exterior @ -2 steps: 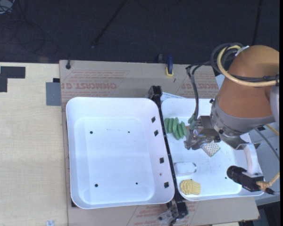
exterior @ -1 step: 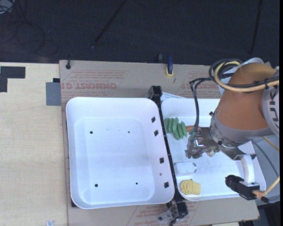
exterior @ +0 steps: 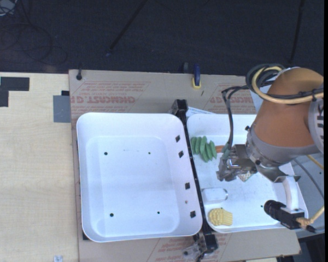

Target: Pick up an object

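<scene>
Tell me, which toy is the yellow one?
The bumpy corn-like piece in the right bin's near corner, lowest in view. The ridged toy is green; the small lump between them is white.

Green toy (exterior: 203,148), yellow corn (exterior: 220,218) in right bin (exterior: 250,203)

— How many bins?
— Two: the left bin (exterior: 93,146), the right bin (exterior: 249,198).
— And loose things?
— Three: one green ridged piece (exterior: 203,148), one yellow knobbly piece (exterior: 220,217), one small white piece (exterior: 214,194).
</scene>
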Action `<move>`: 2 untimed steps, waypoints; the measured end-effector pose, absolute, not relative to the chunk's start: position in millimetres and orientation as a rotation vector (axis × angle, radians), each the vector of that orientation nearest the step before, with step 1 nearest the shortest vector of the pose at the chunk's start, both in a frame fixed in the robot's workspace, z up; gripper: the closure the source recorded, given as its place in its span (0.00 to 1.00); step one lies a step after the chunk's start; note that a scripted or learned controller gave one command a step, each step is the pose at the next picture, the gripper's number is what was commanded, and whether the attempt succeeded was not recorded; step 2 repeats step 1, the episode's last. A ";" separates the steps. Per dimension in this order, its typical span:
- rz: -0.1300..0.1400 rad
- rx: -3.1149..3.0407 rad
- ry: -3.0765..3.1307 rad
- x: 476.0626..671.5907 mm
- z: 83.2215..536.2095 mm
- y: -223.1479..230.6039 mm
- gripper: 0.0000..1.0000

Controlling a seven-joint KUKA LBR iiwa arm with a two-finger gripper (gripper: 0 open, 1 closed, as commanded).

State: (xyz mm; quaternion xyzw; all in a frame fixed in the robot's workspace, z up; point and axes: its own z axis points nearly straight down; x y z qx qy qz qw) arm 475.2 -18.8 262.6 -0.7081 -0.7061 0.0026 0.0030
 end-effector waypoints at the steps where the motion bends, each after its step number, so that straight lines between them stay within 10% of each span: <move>1: -0.014 -2.225 -2.232 524.8 380.8 -4.5 1.00; 2: -0.014 -2.225 -2.232 524.8 380.8 -4.5 1.00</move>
